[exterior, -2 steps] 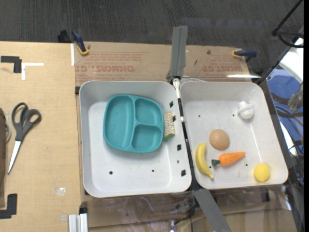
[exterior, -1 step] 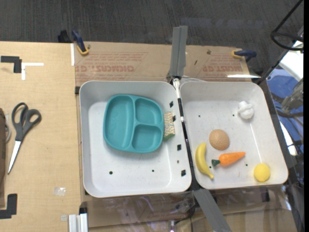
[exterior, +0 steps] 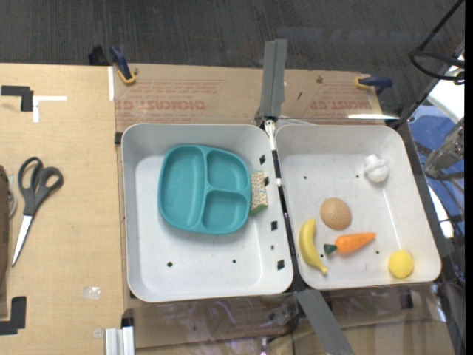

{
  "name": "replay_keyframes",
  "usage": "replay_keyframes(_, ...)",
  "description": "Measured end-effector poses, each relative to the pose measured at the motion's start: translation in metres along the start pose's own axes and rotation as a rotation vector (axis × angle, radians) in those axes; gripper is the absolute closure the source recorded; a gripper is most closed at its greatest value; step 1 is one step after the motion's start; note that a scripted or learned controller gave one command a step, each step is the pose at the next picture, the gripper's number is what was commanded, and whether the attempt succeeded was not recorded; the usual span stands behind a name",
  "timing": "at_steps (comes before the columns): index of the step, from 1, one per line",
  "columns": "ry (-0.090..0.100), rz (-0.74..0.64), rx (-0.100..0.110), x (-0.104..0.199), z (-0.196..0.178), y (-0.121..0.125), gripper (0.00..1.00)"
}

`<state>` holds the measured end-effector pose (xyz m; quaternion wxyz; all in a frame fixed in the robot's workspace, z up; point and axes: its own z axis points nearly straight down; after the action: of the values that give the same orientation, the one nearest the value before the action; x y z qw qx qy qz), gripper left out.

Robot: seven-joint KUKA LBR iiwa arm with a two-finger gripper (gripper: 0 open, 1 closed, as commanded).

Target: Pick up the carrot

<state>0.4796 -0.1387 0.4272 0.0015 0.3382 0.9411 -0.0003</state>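
- In the right-hand shallow white bin, toward its near edge, I see the small orange carrot with a green stub end lying flat, its tip pointing right and slightly away from me.
- Just left of it lies a yellow banana, its lower end close to the carrot's green stub.
- A round tan egg-like ball sits just behind the carrot, apart from it.
- A yellow lemon rests near the bin's front right corner; a small white lump lies toward the back.
- The left white bin holds a teal three-compartment plate.
- On the wooden worktop to the left lie grey-handled scissors.
- I cannot tell the state of the fingers.
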Motion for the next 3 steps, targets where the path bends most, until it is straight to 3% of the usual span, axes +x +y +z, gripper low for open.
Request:
replay_keyframes(2,0.001,0.189,0.001,0.017,0.003,0.021,1.00)
replay_keyframes(3,0.001,0.409,0.002,0.028,0.004,0.034,1.00)
